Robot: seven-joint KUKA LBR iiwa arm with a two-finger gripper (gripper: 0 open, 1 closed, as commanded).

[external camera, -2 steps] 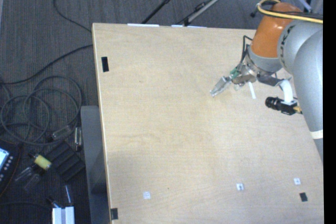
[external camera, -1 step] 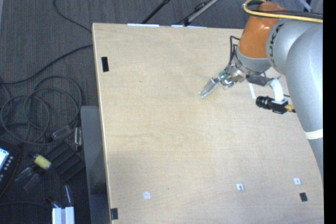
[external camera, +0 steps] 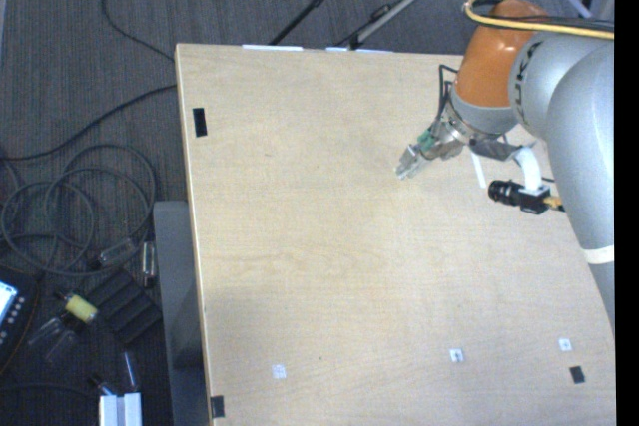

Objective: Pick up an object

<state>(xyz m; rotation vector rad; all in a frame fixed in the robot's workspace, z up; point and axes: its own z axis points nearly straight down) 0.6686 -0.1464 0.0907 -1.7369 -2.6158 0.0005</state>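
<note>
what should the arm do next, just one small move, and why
Probably lift a little and shift toward the front edge rather than try a grasp here: the gripper hangs over plain wood of the bench top. The small white bits near that edge are too small to identify.

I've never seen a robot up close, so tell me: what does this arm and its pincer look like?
The arm is thick, rounded and silver-grey, with an orange band above the wrist. A yellow cable loops over it. The pincer is small, pale metal with a greenish part; a black fitting sits beside it.
</note>
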